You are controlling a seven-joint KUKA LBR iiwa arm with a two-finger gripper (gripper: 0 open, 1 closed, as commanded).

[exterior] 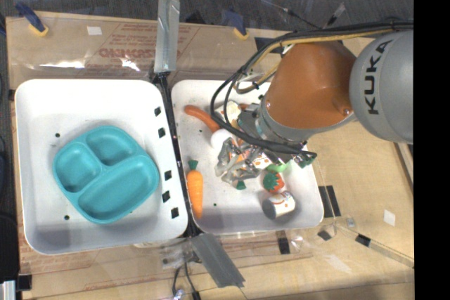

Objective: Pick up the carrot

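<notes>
Grey arm (365,91) reaches leftward, gripper (232,161) pointing down

An orange carrot (195,192) with a green top lies in a white bin (211,221); a teal divided plate (105,173) fills its white neighbour (35,109).

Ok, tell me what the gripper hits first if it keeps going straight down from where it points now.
Probably the right bin floor, not the carrot. The gripper points down into the bin's middle, with the carrot lying apart toward the left wall. Depth is hard to judge.

Teal divided plate (105,172) in left bin (31,116), perhaps tomato (274,181)
</notes>
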